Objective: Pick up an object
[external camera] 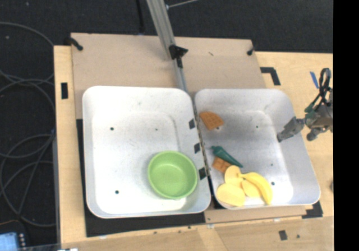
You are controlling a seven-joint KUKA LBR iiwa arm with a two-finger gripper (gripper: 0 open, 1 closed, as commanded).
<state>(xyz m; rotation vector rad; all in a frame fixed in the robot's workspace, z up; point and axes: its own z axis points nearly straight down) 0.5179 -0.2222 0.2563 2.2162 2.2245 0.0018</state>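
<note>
My gripper [300, 131] hangs over the right rim of the right bin [263, 101], open, with nothing between its fingers. In that bin's front left part lie a yellow banana [259, 184], pale yellow pieces [231, 191], a dark green item [226, 156] and a small orange piece [220, 164]. A brown-orange item [211, 120] lies near the bin's left wall. All these objects are well to the left of the gripper.
A green bowl [172, 173] sits in the front right part of the left bin [112, 110]. A slanted metal rail [159, 14] rises behind the bins. Cables [321, 84] hang near the arm at the right.
</note>
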